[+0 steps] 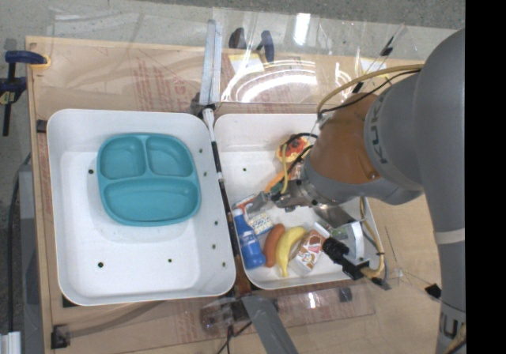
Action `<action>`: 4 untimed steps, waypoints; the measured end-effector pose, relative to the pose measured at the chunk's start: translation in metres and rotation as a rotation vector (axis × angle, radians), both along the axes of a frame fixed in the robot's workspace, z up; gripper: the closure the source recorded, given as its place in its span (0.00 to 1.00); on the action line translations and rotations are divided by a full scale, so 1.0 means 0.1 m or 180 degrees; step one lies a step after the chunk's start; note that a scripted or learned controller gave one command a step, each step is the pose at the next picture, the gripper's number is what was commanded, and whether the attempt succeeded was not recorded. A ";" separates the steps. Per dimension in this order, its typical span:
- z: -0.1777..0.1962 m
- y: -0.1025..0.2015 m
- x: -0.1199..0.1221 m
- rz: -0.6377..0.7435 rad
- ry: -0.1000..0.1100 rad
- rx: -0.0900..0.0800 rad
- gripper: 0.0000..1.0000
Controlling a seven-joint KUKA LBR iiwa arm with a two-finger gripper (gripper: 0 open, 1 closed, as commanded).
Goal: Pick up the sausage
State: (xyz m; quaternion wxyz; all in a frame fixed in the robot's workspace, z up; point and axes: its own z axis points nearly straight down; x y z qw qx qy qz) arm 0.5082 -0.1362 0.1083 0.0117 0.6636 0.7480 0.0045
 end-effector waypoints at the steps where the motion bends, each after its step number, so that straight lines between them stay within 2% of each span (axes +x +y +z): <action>1: -0.13 0.01 -0.40 0.0158 -0.0024 -0.0035 0.00; 2: -0.05 0.02 -0.42 0.0178 0.0017 -0.0009 1.00; 3: -0.03 -0.02 -0.41 0.0161 -0.0007 -0.0038 0.00; 4: -0.12 0.00 -0.49 -0.0265 -0.0027 -0.0035 0.00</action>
